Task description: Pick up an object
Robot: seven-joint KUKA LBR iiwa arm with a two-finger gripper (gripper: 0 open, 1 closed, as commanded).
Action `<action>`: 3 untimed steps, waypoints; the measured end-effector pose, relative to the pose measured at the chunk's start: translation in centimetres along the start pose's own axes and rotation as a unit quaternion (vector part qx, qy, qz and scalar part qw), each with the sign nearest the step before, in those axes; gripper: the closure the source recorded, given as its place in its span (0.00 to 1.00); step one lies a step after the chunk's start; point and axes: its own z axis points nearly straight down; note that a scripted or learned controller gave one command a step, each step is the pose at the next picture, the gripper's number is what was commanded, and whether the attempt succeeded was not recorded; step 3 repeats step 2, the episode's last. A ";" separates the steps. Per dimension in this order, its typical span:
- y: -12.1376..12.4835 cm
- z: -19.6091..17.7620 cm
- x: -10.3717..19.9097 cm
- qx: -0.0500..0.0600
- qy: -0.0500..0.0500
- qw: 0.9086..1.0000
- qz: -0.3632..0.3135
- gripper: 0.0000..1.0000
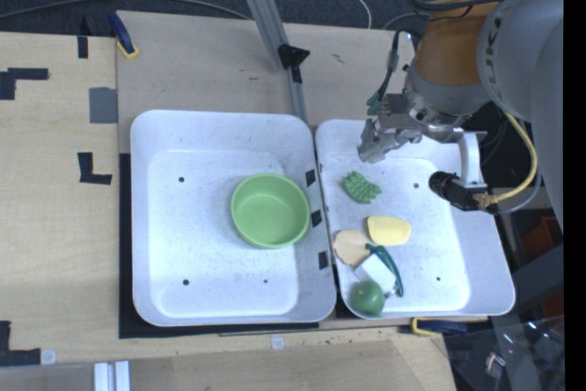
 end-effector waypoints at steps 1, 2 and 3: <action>2.4 0.6 4.7 0.000 0.000 1.000 0.000 1.00; 3.8 1.8 9.9 0.001 0.000 1.000 0.000 1.00; 3.8 1.8 9.9 0.001 0.000 1.000 0.000 1.00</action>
